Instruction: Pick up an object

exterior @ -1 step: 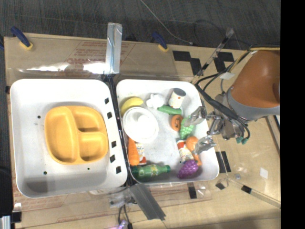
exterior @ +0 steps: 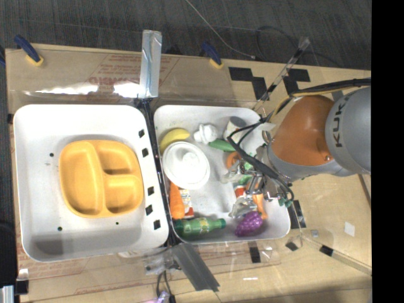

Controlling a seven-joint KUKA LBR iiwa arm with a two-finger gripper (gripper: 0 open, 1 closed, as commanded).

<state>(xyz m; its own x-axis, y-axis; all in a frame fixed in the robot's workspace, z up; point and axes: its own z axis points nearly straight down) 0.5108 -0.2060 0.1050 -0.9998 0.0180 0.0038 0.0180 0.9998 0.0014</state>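
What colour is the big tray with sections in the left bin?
Yellow-orange tray, seen in the camera view.

Grey arm (exterior: 353, 128) (orange band, black cables)

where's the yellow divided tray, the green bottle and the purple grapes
yellow divided tray (exterior: 101, 177), camera view, on the ridge between its compartments
green bottle (exterior: 199, 226), camera view, middle of its body, lying on its side
purple grapes (exterior: 250, 223), camera view, centre of the bunch

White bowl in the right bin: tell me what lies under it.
Under the white bowl, a yellow item pokes out at its upper edge and an orange carrot-like item at its lower edge. Their covered parts cannot be seen.
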